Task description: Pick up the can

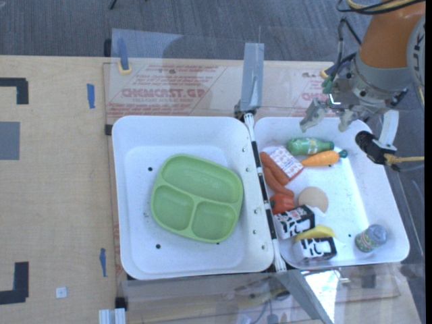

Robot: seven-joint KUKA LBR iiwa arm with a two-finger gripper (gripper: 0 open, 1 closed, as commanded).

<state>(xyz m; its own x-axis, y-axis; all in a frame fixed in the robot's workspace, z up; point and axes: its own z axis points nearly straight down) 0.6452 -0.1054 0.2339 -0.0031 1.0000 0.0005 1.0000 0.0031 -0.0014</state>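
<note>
**Can lies alone in corner of right bin as arm hangs over far rim**

The can (371, 237) rests at about 4 o'clock in the right bin (382, 193), close to the near right corner. It lies tipped on its side, its long axis running from 8 o'clock to 2 o'clock, with the round silvery end turned up toward 2 o'clock. The body looks grey-green with a mottled label too small to read, and the end shines pale blue-grey. It touches nothing else in the bin.

The gripper (329, 118) hangs at 12 o'clock over the bin's far rim, well apart from the can. Its two fingers stand spread apart, with nothing between them. Above it the orange band of the arm (391, 32) fills the upper right.

Just below the gripper lie a green bottle (309, 145) and an orange carrot (320, 158), side by side. Toward 9 o'clock are red sausages (275, 178); toward 6 o'clock, a black-and-white carton (296, 223) and a yellow banana (314, 233). A tan round object (314, 198) sits near the middle.

The left bin (135, 147) holds a green divided plate (196, 198).
</note>
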